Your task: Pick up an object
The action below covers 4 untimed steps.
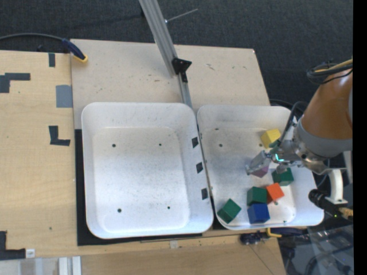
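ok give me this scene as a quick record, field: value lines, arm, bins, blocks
arm: reaches in from the right, gripper low over the right bin
at gripper: small purple object, hold unclear
blocks in right bin: yellow block, orange block, blue block, three green blocks
left bin: white, shallow, beside the right bin

Blocks (259,196) crowd the right bin's (229,130) near corner; its left half lies open.

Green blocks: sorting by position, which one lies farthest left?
The green block by the right bin's front-left corner; the other two sit further right.
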### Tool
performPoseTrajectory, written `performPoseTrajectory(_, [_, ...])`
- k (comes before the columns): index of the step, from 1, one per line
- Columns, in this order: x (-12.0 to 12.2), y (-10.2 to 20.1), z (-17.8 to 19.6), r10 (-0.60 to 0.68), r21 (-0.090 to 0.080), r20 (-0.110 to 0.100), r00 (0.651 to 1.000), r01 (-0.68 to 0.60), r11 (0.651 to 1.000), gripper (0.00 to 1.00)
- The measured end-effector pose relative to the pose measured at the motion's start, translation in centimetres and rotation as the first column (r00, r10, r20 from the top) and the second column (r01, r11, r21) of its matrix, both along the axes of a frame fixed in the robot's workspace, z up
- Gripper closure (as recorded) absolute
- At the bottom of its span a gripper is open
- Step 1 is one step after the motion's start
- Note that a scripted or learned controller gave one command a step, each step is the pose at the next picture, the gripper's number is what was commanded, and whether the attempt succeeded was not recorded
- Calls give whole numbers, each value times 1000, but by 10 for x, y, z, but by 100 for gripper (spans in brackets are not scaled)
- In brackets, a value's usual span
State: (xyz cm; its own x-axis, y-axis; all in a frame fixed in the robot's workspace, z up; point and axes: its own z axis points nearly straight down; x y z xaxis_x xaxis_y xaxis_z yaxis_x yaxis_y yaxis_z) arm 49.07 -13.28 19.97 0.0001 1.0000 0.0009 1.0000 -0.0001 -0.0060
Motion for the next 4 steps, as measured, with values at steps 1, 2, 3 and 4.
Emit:
performPoseTrajectory(1, [1,0,2,1,0,4,1000,-1,1000,0])
performPoseTrajectory(2, [0,4,-62,0,1,-2,1000,0,1000,0])
performPoseTrajectory(3, [-1,4,-109,0,-1,4,1000,0,1000,0])
performPoseTrajectory(4, [-1,5,-99,1,1,2,1000,-1,1000,100])
